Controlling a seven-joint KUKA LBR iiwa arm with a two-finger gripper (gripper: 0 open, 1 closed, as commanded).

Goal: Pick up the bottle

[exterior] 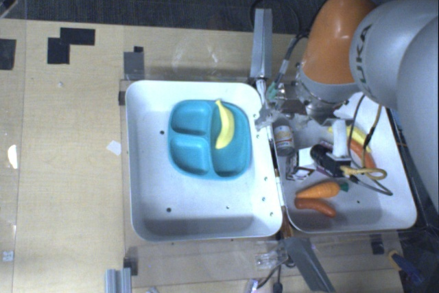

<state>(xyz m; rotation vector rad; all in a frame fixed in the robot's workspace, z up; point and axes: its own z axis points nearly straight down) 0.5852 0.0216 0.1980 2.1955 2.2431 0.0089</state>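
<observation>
Reaching into the right bin (401,213), my gripper (282,121) hung just above the bottle (282,138), which lay by the bin's left wall; whether my gripper was spread or closed, I couldn't tell.

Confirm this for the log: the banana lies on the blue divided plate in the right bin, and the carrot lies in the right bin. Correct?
Not quite. The camera view shows the banana on the blue divided plate in the left bin, not the right one. The carrot does lie in the right bin.
</observation>
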